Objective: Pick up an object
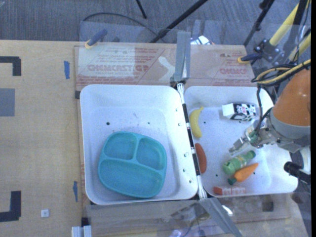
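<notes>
Orange-banded arm hangs its pincer (245, 143) low in the right bin (217, 113), just above the green bottle (236, 162), likely lining up a grab; whether it is spread or pinched, cannot tell. Carrot (245, 172) touches the bottle, crowding it. Banana (196, 121), sausage (200, 157) lie apart; teal plate (131, 164) in left bin (98, 102).

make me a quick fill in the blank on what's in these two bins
1. The teal divided plate lies in the ____ bin.
2. The banana is coloured ____.
3. The gripper hangs over the ____ bin.
4. The carrot lies beside a ____ bottle.

Missing words: left; yellow; right; green
</notes>
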You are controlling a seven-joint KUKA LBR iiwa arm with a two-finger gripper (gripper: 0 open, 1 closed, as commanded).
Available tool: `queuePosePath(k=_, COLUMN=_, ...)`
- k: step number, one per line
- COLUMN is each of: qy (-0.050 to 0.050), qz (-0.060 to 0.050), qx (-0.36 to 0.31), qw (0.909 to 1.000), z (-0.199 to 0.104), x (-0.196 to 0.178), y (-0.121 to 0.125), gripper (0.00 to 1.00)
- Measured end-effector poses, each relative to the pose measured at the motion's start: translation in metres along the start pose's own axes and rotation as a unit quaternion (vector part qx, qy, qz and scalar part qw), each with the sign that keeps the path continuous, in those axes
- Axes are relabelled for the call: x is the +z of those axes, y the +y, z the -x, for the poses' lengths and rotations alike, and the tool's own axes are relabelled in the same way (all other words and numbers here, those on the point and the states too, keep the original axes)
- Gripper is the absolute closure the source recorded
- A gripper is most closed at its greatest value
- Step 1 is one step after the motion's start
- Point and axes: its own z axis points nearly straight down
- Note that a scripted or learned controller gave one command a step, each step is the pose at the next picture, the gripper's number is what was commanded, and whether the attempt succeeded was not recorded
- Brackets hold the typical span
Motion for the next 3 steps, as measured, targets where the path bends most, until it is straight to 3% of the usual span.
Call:
queuePosePath(k=1, qy=-0.001, qz=0.001, qx=-0.07, qw=0.9976, z=-0.026, x=0.007, y=-0.038, gripper=0.0)
queuePosePath(k=2, qy=0.001, qz=-0.001, qx=0.016, qw=0.9999, z=-0.009, x=0.008, y=-0.026, gripper=0.0)
queuePosePath(k=3, qy=-0.001, qz=0.0, qx=0.045, qw=0.999, z=-0.046, x=0.008, y=-0.033, gripper=0.0)
